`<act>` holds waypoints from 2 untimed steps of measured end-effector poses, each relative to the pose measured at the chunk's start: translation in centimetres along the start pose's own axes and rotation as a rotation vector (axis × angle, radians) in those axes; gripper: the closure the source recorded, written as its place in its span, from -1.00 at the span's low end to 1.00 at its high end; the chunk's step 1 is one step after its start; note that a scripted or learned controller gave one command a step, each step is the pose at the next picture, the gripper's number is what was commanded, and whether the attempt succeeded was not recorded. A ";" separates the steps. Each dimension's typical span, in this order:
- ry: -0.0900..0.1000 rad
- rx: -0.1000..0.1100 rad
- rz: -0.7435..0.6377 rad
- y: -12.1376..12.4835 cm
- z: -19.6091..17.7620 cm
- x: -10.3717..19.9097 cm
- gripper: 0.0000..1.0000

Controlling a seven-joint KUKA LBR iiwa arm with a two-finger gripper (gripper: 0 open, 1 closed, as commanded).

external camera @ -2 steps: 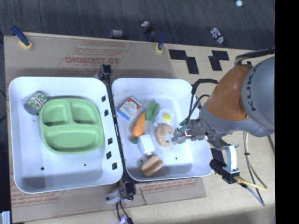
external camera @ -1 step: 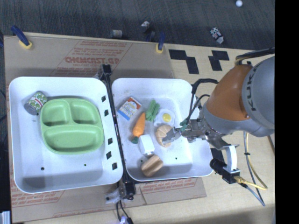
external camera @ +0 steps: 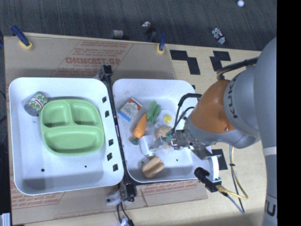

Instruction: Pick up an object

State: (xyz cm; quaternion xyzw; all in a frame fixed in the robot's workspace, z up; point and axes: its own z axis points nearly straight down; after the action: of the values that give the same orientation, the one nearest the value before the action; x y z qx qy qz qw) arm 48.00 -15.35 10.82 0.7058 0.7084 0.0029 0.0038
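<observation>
Reaching in from three o'clock, the grey arm [external camera: 249, 107] with its orange band sets the gripper [external camera: 165, 142] low in the right bin [external camera: 155, 86]; whether it is apart, together or clamped on anything cannot be told.

Cardboard sheet [external camera: 94, 55] under both bins: red print reading roughly "CHEMCAST GP".
Left bin [external camera: 19, 173]: green divided plate [external camera: 72, 126] at centre; small can [external camera: 35, 102] at its ten o'clock, label unreadable.
Right bin contents:
- bread roll [external camera: 153, 166], six o'clock;
- carrot [external camera: 139, 126], centre-left;
- small carton [external camera: 130, 108], eleven o'clock, print illegible;
- green vegetable [external camera: 153, 111], twelve o'clock;
- yellow piece [external camera: 167, 119], just above the gripper.
</observation>
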 end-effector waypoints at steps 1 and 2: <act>0.000 -0.001 -0.005 0.1 -1.1 0.0 1.00; -0.001 -0.001 -0.007 0.1 -1.1 0.0 -1.00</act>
State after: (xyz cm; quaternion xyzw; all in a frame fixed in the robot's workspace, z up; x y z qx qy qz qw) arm 48.12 -15.34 11.89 0.7035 0.7107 0.0028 0.0043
